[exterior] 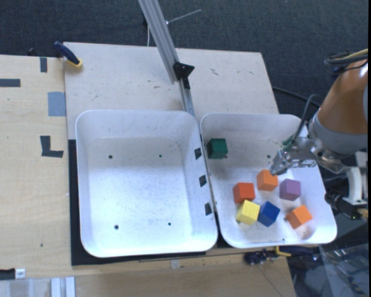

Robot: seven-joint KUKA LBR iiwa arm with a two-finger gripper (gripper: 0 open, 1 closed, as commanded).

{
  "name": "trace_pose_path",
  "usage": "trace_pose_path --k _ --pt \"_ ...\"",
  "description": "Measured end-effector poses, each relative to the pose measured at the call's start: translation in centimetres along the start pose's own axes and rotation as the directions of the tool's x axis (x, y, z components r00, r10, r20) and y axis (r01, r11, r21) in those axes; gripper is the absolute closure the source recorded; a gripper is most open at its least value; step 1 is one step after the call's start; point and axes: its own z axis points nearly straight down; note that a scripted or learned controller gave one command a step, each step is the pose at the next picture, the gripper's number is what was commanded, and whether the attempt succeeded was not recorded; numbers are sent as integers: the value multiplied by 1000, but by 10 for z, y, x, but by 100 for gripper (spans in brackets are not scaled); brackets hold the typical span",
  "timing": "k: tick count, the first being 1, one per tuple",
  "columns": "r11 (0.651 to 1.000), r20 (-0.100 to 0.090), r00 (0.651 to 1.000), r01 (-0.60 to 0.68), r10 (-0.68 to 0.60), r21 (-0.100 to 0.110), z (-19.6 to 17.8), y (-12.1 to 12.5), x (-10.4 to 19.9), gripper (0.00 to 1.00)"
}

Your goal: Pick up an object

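hovering: the jaws (283,163) hang over the upper right part of the right bin (247,121), on the arm that enters from 3 o'clock.
jaw state: too small and dark against the wrist to tell whether they are spread or pressed together; nothing shows between them.
nearest thing: the orange cube (267,180), just beside the jaws at about 7 o'clock from the tips, apart from them as far as the view shows.
long axis: none to speak of, the cube is roughly square, lying slightly turned on the bin floor.
neighbours: purple cube (290,189) at 4 o'clock of the orange one; red-orange cube (243,192) at 8 o'clock; yellow cube (248,212) touching the blue cube (269,213); a second orange cube (300,216) nearer the front rim.
apart: the green cube (217,148) sits alone at 9 o'clock of the jaws.
judgement: a short drop toward 7 o'clock looks enough; the purple cube may crowd one finger.
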Motion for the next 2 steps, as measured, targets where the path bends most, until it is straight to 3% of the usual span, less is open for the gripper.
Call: trace_pose_path --k 1,2 --pt "1000 -1 1000 0 0 4 -6 0 0 100" --pt "1000 -3 1000 6 -6 5 2 16 56 100"
